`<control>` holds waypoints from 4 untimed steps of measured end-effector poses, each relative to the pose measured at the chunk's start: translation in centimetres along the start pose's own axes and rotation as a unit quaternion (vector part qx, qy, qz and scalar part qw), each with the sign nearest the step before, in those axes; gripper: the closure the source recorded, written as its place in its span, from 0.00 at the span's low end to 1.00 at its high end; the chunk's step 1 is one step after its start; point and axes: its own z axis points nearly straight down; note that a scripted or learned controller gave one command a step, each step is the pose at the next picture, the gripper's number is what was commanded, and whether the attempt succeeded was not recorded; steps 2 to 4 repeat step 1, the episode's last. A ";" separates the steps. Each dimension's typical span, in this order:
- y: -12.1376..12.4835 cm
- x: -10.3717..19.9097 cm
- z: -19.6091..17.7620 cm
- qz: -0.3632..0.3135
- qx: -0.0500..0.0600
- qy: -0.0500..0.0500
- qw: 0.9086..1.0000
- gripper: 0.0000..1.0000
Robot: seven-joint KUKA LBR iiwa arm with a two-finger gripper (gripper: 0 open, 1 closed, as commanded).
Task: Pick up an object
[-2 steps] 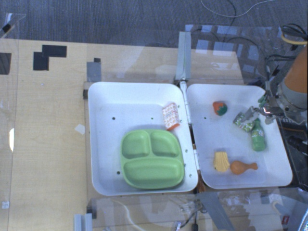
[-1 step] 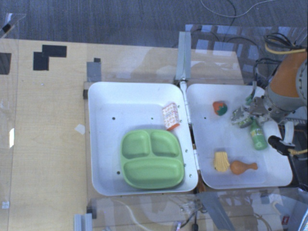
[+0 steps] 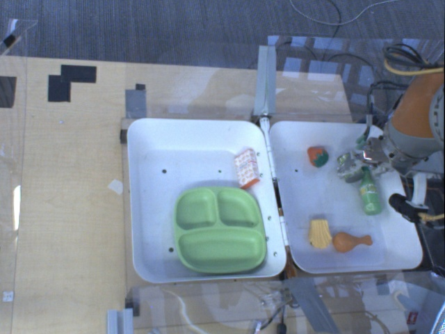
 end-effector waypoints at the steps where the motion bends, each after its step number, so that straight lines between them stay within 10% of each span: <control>1: -1.6 12.6 -8.1 -0.018 0.002 0.000 1.000 1.00; 4: -1.6 12.6 -8.1 -0.018 0.002 0.000 1.000 1.00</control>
